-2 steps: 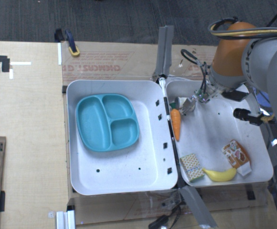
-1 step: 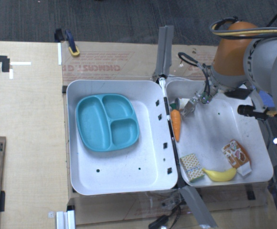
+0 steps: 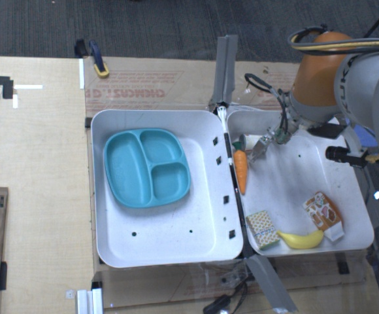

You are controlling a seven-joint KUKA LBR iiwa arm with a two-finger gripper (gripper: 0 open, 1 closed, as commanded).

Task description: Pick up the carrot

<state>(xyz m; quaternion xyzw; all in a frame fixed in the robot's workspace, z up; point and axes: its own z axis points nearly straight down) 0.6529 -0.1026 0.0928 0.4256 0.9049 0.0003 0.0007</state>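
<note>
Camera view, as we read it, has the two-finger gripper (image 3: pixel 263 146) low in the right white bin (image 3: pixel 346 241), its fingers slightly parted with nothing between them. Just to its left, against the bin's left wall, lies the orange carrot with a green top (image 3: pixel 241 169). We see its long axis running up and down the view, green top toward the far edge, tip pointing toward the near edge. Further toward the near edge lie a small patterned square packet (image 3: pixel 262 228), a yellow banana (image 3: pixel 300 239) and an orange-and-white snack packet (image 3: pixel 323 214). Well left of the gripper, the other white bin (image 3: pixel 111 241) holds a blue three-compartment plastic plate (image 3: pixel 147 167).
</note>
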